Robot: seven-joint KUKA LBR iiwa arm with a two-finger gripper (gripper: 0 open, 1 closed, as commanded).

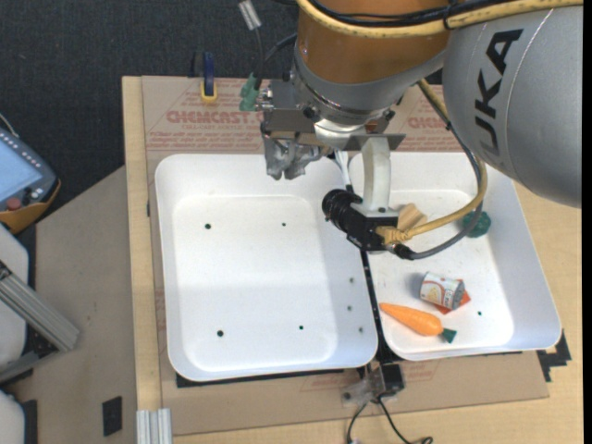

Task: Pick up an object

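Tool [289, 165] indistinct near left bin rim [213, 161]

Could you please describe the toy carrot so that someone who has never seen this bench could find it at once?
Of the two white bins, find the bin on the view's right. Near its front edge lies the toy carrot, just in front of a small white-and-red carton. It alone is long, tapered and orange, with a green stub at one end.
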